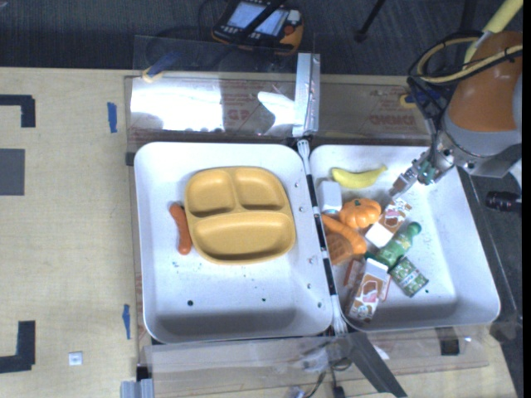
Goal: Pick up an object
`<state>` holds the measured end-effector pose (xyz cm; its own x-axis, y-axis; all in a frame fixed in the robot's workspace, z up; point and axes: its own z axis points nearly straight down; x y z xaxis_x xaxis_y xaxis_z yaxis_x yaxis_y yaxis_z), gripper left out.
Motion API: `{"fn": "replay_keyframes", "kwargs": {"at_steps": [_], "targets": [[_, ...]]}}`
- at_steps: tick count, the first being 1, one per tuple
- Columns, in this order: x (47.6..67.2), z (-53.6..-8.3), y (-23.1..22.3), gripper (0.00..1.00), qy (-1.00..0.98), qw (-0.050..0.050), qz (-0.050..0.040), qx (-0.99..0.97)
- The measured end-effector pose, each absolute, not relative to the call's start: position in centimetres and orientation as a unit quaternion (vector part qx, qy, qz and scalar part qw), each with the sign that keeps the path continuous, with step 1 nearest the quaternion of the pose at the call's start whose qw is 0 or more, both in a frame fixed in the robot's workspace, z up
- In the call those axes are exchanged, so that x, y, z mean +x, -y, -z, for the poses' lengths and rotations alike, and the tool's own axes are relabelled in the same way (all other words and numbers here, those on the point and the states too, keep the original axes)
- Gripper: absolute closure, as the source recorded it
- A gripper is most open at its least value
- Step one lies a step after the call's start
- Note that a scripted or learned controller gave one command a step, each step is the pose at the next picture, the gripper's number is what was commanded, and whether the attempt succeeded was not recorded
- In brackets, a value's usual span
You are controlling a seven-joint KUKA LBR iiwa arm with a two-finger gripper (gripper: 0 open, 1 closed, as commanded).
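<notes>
The right bin (469,247) holds a yellow banana (358,175) at the back, a small orange pumpkin (361,212), an orange carrot-like piece (342,237), a green bottle (397,245), a white cylinder (330,196) and small cartons (370,290). My gripper (403,182) hangs over the back of this bin, just right of the banana and above the pumpkin, pointing down-left. Nothing shows between its tips.
The left bin (158,247) carries a yellow divided tray (239,214) with an orange sausage (181,229) along its left side. A clear plastic sheet (220,102) lies behind the bins. A handheld pendant (255,23) rests beyond the bench.
</notes>
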<state>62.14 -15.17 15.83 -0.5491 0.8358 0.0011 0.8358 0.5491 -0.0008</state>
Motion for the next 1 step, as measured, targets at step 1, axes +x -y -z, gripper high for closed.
{"fn": "replay_keyframes", "kwargs": {"at_steps": [1], "targets": [[62.13,-15.83,15.18,0.0,0.88,0.001,-0.0001,-0.475]]}}
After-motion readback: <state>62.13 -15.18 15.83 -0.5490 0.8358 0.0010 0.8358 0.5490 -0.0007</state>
